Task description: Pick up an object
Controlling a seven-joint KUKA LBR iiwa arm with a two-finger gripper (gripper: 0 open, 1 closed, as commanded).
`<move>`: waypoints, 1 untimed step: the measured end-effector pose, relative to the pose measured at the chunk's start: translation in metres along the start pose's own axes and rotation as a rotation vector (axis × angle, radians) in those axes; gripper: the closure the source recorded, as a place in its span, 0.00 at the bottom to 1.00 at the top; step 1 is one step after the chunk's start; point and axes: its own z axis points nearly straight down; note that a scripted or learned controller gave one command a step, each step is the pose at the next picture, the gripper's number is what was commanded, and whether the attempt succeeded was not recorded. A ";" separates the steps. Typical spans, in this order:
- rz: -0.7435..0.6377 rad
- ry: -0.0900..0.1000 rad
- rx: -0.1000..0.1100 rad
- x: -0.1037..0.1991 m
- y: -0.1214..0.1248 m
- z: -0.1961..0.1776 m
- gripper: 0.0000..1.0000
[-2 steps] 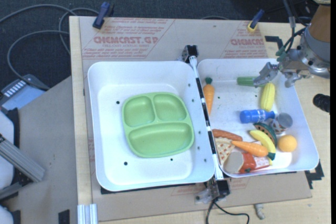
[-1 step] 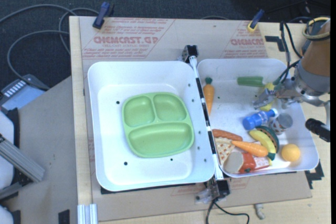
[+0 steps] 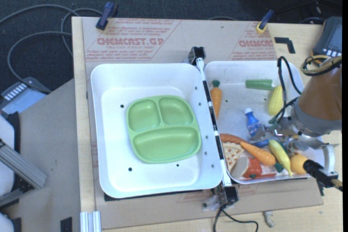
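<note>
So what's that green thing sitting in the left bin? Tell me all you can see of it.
It is a pale green divided plate, plastic by the look of it, with rounded corners and three hollows: two small ones at the far side, one long one nearer the camera. It lies flat, right way up, near the middle of the left white bin. Nothing lies in its hollows, and only the bin floor touches it.

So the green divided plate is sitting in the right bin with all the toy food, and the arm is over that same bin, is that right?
Not quite. In the camera view the green divided plate lies alone in the left bin, not the right one. The toy food, such as the carrot, is in the right bin, and the arm is over that bin.
</note>
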 end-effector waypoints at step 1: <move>0.000 -0.001 -0.003 0.000 0.001 -0.010 1.00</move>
